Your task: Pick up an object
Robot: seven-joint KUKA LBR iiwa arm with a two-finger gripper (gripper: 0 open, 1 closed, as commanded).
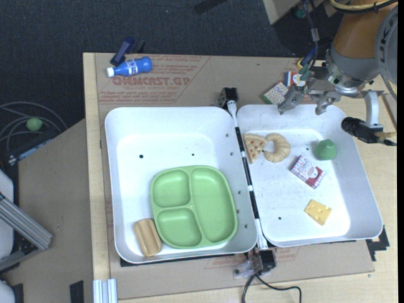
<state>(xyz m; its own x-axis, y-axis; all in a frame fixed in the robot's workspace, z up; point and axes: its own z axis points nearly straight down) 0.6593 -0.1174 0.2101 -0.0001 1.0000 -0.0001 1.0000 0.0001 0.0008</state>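
Objects for picking lie in the right bin [363, 188], taken here as the landmark. A green ball-like item [326, 149] sits toward the bin's far right side. A red-and-white packet [307, 171] lies near the bin's middle, just nearer the camera than the green item. A yellow cheese wedge [317, 211] rests toward the bin's near right part. A ring-shaped pastry [276, 147] and a waffle-patterned piece [254, 147] lie touching each other at the bin's far left, close to the wall shared with the neighbouring bin.

The gripper [304, 103] hangs over the right bin's far rim, apart from all of these items. Its two fingers are spread, with nothing between them. The grey arm with its orange band [360, 24] rises beyond the bin's far right corner.

The left bin [120, 144] adjoins the right bin. It holds a green divided plate [192, 206] and a tan bread-like block [148, 237] just beside the plate. A blue-and-white bottle [129, 67] lies on the bench, well apart from the right bin, beyond the left bin.
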